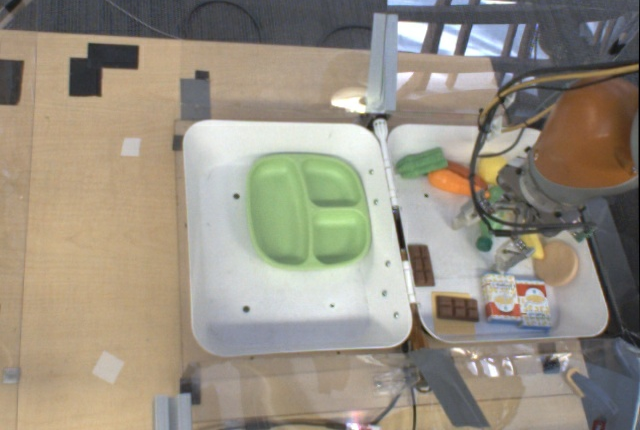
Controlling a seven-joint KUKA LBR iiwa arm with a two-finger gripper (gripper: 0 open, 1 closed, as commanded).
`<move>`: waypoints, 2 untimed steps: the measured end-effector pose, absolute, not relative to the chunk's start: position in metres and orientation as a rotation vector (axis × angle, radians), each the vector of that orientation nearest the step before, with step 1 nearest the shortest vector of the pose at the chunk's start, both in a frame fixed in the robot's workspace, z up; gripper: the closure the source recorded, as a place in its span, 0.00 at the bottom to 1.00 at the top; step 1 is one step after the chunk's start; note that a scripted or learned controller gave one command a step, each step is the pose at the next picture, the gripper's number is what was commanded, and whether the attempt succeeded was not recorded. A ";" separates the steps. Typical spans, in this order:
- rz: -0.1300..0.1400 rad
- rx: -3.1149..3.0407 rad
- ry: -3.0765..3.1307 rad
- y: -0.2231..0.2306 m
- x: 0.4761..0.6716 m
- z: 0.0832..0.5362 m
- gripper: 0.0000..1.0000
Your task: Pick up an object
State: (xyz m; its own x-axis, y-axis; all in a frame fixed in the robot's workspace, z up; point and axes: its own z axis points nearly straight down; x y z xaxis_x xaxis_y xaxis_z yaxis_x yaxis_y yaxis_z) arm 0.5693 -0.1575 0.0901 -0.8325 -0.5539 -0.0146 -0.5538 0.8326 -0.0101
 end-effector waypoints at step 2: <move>-0.005 -1.077 2.936 -0.086 0.661 0.089 0.00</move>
